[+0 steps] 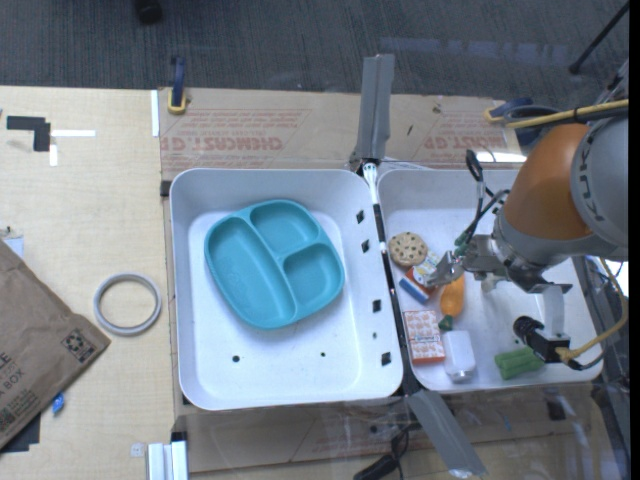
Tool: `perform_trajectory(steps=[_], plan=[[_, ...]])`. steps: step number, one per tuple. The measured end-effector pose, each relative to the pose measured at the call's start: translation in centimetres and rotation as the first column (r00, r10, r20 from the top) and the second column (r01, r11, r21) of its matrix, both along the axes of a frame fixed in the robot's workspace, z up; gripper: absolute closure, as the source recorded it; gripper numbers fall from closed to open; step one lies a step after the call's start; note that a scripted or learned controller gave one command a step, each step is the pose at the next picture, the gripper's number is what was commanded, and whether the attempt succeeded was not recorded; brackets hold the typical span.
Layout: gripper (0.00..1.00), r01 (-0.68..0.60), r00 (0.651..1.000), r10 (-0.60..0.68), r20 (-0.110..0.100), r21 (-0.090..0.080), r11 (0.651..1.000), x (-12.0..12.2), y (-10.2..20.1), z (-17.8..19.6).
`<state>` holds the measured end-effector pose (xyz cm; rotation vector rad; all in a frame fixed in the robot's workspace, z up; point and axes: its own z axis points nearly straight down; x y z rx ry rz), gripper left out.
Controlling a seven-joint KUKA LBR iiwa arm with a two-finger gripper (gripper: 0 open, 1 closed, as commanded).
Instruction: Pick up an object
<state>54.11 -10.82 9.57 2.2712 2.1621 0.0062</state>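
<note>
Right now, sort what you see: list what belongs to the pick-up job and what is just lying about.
Job:
- end effector
- cookie
- orange piece
- red packet
- white block
- green block
- right bin

Lying about:
- blue divided plate in the left bin
- tape ring
- cardboard box

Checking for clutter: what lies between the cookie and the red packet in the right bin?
In the camera view, a small blue item lies between the cookie and the red packet.
</note>
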Motion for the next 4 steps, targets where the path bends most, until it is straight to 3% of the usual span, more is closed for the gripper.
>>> perform_trajectory(steps=[1, 2, 3, 4], plan=[[1.0, 0.003, 1.0, -0.003, 0.001, 0.003, 1.0, 0.1, 0.0, 0.9], [1.0, 0.221, 0.975, -0.221, -0.009, 0.0, 0.975, 0.0, 3.6, 9.5], [1.0, 0.132, 0.991, -0.132, -0.009, 0.0, 0.991, 0.7, 1.5, 13.4], [0.0, 0.131, 0.991, -0.131, -0.01, -0.001, 0.991, 0.7, 1.5, 13.4]])
